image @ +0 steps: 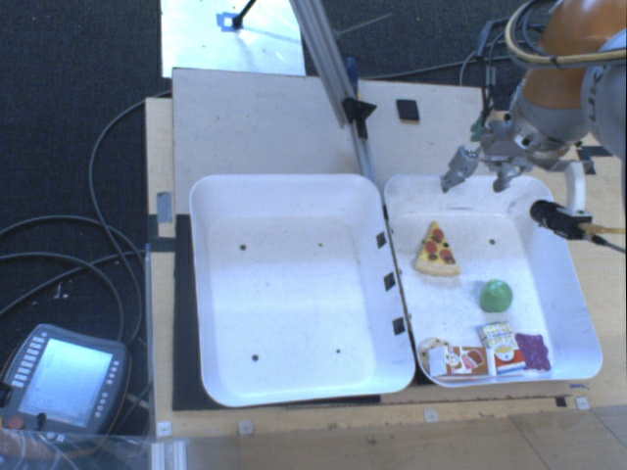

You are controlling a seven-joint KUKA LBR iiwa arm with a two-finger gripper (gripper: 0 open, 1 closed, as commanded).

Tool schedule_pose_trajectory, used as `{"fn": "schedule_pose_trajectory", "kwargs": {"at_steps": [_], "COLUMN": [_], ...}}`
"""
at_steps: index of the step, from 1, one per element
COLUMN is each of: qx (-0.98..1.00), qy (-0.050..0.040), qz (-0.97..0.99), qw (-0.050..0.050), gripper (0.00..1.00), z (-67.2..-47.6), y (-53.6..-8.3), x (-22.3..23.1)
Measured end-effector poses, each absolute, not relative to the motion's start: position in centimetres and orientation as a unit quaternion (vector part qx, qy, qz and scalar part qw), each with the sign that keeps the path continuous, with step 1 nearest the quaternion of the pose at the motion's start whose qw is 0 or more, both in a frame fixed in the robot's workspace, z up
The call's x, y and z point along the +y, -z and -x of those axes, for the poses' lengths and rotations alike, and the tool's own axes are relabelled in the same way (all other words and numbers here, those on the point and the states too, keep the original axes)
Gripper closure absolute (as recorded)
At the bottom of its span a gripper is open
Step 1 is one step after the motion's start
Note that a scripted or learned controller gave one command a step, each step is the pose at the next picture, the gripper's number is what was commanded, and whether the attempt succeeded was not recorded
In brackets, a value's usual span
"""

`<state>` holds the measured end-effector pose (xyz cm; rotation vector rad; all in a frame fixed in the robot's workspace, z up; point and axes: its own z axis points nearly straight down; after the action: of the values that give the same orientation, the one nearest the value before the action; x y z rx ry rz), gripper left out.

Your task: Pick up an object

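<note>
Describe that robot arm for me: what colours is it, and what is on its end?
The grey arm has a rounded, glossy orange band above the wrist. Dark cables loop alongside it. Its end carries a small grey metal two-finger gripper, and a black cylindrical part sticks out to one side.

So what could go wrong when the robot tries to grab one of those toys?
1. The gripper hangs above the right bin's far rim, apart from every toy, so it may close on air.
2. The pizza slice lies flat; the jaws might slide over it.
3. The green ball could roll away if nudged, and the toys crowded at the near wall leave little room, so the jaws may bump the wall or catch two.
</note>
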<state>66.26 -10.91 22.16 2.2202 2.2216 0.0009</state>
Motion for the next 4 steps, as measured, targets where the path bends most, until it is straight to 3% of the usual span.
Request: {"fn": "schedule_pose_trajectory", "kwargs": {"at_steps": [1, 2, 3, 4], "qx": [0.707, 0.707, 0.707, 0.707], "qy": [0.0013, 0.0012, -0.0010, -0.0010], "qz": [-0.707, -0.707, -0.707, -0.707], "qw": [-0.002, -0.001, 0.001, 0.001], "gripper": [0.00, 0.00, 1.00, 0.00], "z": [-67.3, -60.8, -61.0, -61.0], "y": [-14.8, -8.8, -10.1, -10.1], "x": [-9.9, -9.8, -9.8, -9.8]}}
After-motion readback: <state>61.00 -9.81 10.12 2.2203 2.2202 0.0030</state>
